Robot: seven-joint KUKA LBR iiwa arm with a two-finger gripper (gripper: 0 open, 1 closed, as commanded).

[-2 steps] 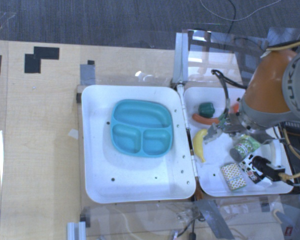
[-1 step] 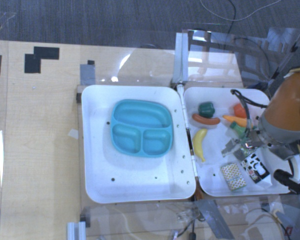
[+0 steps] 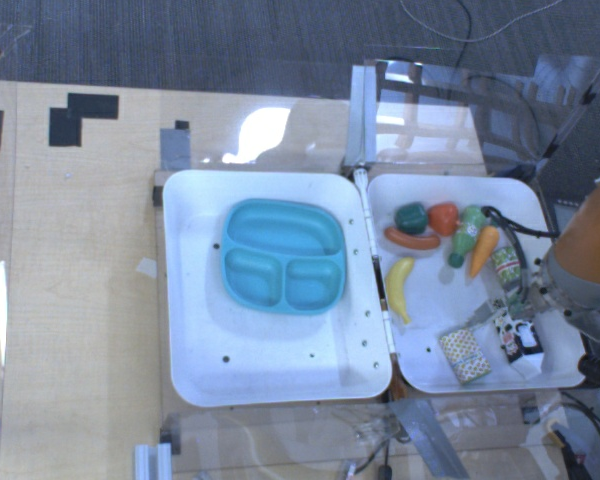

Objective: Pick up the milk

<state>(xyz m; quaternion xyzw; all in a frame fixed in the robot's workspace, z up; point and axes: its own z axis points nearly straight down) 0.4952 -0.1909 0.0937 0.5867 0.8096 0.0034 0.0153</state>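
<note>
claw point(image 3: 507, 303): grip state unclear, above milk point(image 3: 521, 342) | milk: near right bin point(image 3: 420, 378) front-right edge | open floor leftward

Robotics lab: bench point(image 3: 70, 268) with white bins point(image 3: 190, 368), loose cables point(image 3: 450, 8), carpet.

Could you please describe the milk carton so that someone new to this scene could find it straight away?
Look in the right-hand white bin, at its lower right corner, just beneath the grey arm. The milk carton lies there, white with black cow-like patches, unlike the tan checkered box to its left and the colourful toy food above.
</note>
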